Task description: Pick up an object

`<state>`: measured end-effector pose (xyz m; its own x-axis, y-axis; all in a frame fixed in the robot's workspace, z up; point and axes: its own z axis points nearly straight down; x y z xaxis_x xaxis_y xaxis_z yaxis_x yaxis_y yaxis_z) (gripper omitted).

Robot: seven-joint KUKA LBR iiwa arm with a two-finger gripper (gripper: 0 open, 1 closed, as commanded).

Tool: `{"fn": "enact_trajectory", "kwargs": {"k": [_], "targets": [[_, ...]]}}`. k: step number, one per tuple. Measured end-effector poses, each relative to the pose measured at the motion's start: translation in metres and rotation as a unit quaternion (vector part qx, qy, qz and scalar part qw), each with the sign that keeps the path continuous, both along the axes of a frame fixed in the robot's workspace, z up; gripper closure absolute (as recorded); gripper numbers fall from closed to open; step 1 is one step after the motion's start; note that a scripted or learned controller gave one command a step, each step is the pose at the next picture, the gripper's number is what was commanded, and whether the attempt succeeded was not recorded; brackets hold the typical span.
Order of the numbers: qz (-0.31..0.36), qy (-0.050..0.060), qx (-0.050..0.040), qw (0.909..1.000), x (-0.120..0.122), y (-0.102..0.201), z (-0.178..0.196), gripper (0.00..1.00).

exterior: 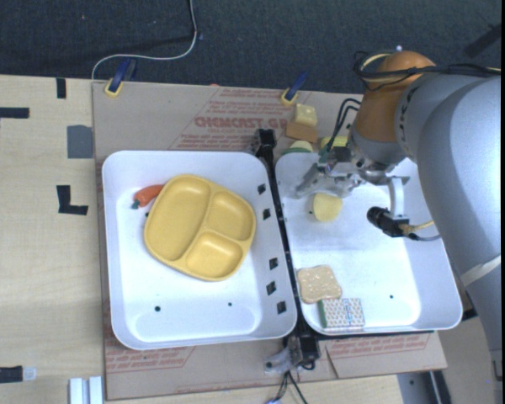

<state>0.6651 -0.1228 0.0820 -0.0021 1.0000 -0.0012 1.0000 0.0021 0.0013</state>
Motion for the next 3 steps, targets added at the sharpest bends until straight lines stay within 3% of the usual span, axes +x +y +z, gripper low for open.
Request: {"fn": "enact_trajectory", "kwargs": {"k": [2, 3], "targets": [[-0.001, 0.001, -0.0001, 1.0, -0.041, 0.019, 0.003, 0.0], [-0.001, 0.001, 0.0, 1.0, -0.04, 0.019, 0.013, 1.0]]}}
